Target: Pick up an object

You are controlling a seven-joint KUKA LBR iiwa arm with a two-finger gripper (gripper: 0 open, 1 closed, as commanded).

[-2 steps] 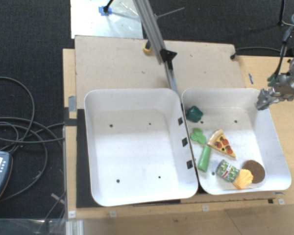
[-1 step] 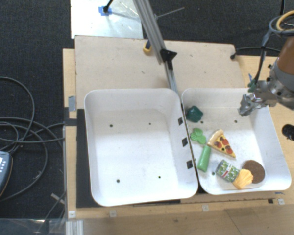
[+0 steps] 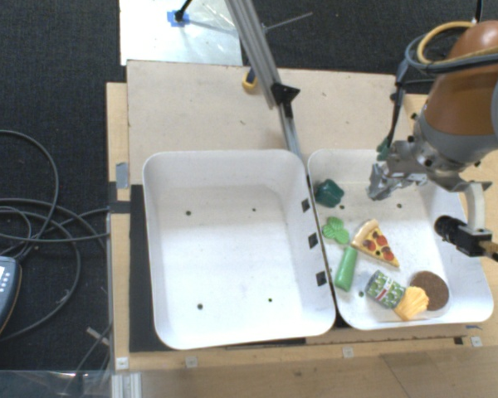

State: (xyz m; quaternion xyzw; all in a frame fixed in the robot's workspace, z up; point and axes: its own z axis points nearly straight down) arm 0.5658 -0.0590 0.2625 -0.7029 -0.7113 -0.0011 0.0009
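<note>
**Pizza slice and its neighbours: light toys in the right bin, hand hanging above them**

The pizza slice (image 3: 375, 243) lies flat near the middle of the right bin (image 3: 475, 298), and it looks the likeliest target: a small toy wedge, probably light, stiff plastic, and low to the floor of the bin. Its flatness is the difficulty; a grip across the two long edges, with the fingers pressed right down, seems the best hold, and smooth plastic may slip out.

Other candidates sit close by. A dark green block (image 3: 329, 192) rests near the bin's left wall, chunkier and easier to pinch across its sides. A green utensil-like toy (image 3: 341, 251) lies lengthwise just left of the pizza, a small green can (image 3: 385, 289) lies on its side below it, and a yellow piece (image 3: 412, 303) touches a brown disc (image 3: 432, 287) near the front corner.

The hand (image 3: 385, 181) hovers over the back of the right bin, apart from every toy, holding nothing; whether its fingers are spread or closed cannot be told.

The toys crowd the bin's left and front, so the green utensil and can leave little room for fingers on those sides of the pizza. The right side of the bin offers open floor. The left bin (image 3: 162, 172) beside it, on the counter (image 3: 199, 106), gives a broad landing place.
</note>
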